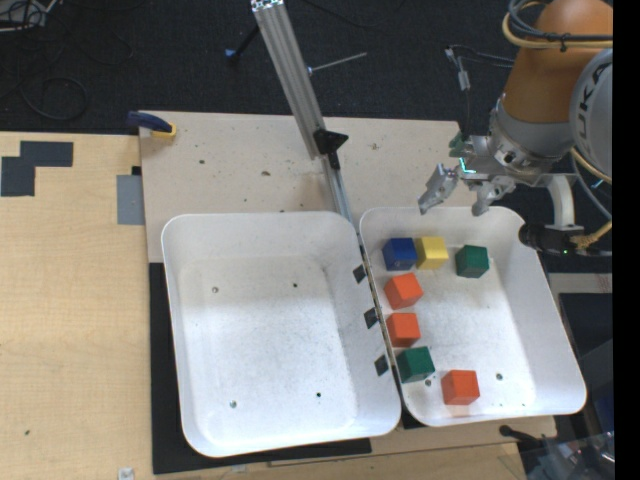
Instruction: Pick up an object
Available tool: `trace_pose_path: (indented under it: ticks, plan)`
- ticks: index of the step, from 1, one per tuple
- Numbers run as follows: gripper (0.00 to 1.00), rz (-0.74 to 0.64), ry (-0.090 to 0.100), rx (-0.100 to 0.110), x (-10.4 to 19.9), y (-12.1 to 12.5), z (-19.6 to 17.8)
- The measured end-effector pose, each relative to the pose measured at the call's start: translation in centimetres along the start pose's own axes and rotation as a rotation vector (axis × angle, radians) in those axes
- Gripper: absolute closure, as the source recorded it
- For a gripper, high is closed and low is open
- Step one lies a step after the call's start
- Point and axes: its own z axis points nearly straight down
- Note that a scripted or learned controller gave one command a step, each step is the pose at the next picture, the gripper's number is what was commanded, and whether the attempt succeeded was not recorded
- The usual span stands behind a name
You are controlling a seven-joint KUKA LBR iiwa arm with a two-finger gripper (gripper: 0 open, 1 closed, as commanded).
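Blocks lie untouched in the right bin (pixel 560 368) while the gripper (pixel 460 196) hovers open and empty above its far edge, so it must next descend onto one, perhaps the yellow block (pixel 433 252).

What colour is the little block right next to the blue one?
Yellow: the small yellow cube touches the small blue cube, clearest in the camera view.

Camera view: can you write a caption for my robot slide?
Open gripper hovers above the right bin, which holds seven colored blocks; nothing is between its fingers.
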Motion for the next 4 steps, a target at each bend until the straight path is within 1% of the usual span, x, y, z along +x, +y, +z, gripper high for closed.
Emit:
trace_pose_path:
  ticks: [1,2,3,4]
  plan:
    - [0.00,-0.002,-0.001,-0.004,0.0,0.1,-0.3]
    - [0.00,0.001,-0.001,0.000,-0.6,0.2,4.4]
    - [0.00,0.002,-0.001,0.001,-0.9,-0.6,9.1]
    - [0.00,0.002,-0.004,-0.018,-0.6,0.0,12.1]
